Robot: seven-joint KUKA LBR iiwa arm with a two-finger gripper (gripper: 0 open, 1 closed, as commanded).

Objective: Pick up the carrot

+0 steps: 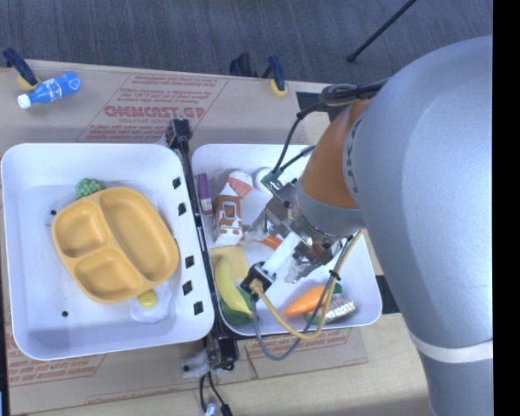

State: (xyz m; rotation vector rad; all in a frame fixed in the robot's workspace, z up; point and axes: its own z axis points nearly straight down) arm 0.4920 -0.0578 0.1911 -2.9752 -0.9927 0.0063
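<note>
The carrot point(303, 302), orange with a green top, lies near the front right corner of the right bin point(368, 306). My gripper point(276, 225) hangs over the middle of that bin, up and to the left of the carrot and apart from it. The wrist and the bulky grey arm cover the bin's right side. I see nothing held in the gripper.
A yellow-green banana point(229, 289), a small carton point(228, 217) and a purple marker point(204, 192) lie in the right bin's left half. The left bin point(22, 232) holds a yellow divided plate point(113, 241), broccoli point(88, 186) and a fried egg point(149, 302). A blue bottle point(50, 88) lies on the bench.
</note>
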